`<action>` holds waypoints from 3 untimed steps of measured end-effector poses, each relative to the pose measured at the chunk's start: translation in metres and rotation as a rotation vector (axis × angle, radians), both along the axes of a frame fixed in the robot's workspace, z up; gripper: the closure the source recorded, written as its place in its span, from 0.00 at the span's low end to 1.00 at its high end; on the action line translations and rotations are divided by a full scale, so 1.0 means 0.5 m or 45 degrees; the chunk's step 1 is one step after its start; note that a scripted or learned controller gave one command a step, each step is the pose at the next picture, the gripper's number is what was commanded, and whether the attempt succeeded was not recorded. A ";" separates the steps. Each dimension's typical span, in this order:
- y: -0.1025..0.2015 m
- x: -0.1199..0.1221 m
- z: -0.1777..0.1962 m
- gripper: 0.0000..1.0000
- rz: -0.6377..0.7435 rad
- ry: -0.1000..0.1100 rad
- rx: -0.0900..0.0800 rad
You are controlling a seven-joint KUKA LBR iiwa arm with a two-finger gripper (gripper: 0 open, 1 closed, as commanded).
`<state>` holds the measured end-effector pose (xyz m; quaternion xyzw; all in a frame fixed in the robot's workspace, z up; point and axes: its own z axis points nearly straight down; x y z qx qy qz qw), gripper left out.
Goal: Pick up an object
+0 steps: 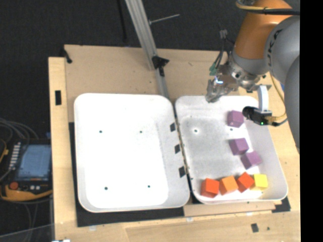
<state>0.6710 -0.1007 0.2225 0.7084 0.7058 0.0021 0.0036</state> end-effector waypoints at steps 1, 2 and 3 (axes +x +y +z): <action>-0.002 0.001 0.003 1.00 0.001 0.007 0.002; 0.079 -0.045 0.004 1.00 0.011 0.011 0.003; 0.191 -0.064 -0.001 1.00 0.014 0.011 0.005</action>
